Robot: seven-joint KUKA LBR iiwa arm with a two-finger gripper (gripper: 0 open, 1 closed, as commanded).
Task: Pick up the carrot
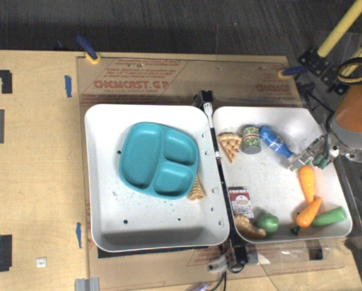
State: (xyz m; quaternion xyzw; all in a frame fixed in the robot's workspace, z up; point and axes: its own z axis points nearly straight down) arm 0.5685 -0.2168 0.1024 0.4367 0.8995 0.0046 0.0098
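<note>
Here two carrots lie in the right bin, gripper state unclear, beside one teal plate.

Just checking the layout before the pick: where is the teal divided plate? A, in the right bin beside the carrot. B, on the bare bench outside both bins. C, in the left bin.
C: the teal divided plate lies inside the left bin, while the carrot sits in the right bin.
</note>
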